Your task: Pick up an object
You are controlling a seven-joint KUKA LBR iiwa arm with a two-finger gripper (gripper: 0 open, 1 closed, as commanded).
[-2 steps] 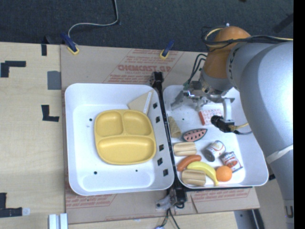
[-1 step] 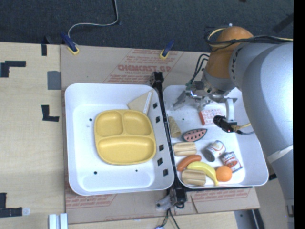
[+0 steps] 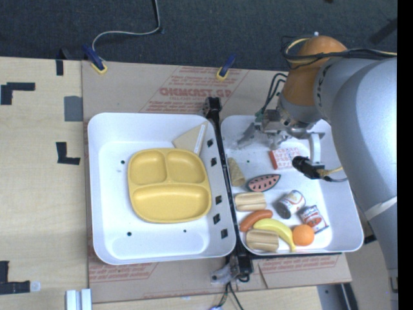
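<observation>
My gripper (image 3: 248, 136) hangs over right bin's (image 3: 345, 202) back-left corner; can't tell its state. Risk: toys sit nearer front, so I'd likely grab nothing.

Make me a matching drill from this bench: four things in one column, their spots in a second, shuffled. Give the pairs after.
Things:
1. yellow tray
2. banana
3. watermelon slice
4. orange

Spots:
A. right bin, near its front right corner
B. left bin, in its middle
C. right bin, mid-bin, above the hot dog bun
D. right bin, near its front edge, between the sausage and the orange

Pairs: 1-B, 2-D, 3-C, 4-A
</observation>
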